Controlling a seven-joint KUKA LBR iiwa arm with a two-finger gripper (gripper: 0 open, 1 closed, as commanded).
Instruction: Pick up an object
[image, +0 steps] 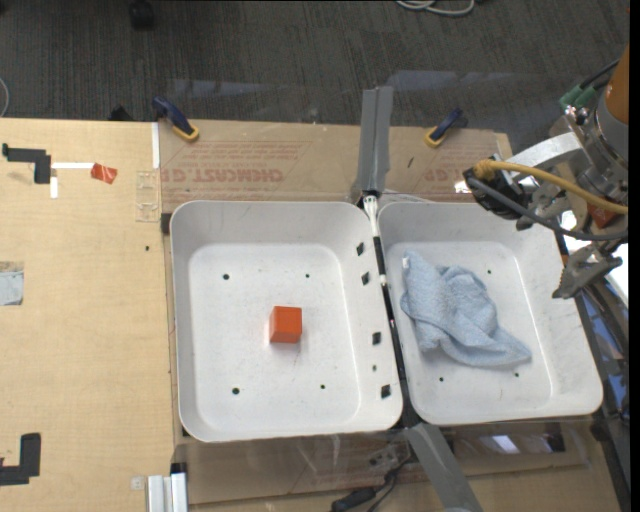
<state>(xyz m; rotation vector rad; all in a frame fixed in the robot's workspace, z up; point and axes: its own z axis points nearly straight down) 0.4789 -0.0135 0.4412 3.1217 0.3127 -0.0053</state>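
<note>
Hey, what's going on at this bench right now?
A robot arm sits at the right edge, above the far right corner of the right bin, and nothing shows in its grasp. A crumpled grey cloth lies in that bin. An orange block rests in the left bin, untouched.

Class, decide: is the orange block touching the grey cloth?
Apart. The camera view shows the orange block in the left bin and the grey cloth in the right bin.

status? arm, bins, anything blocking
Gripper at right bin's right edge, nothing seen between fingers. Orange block sits alone in left bin; grey cloth crumpled in right bin. Nothing over either.
</note>
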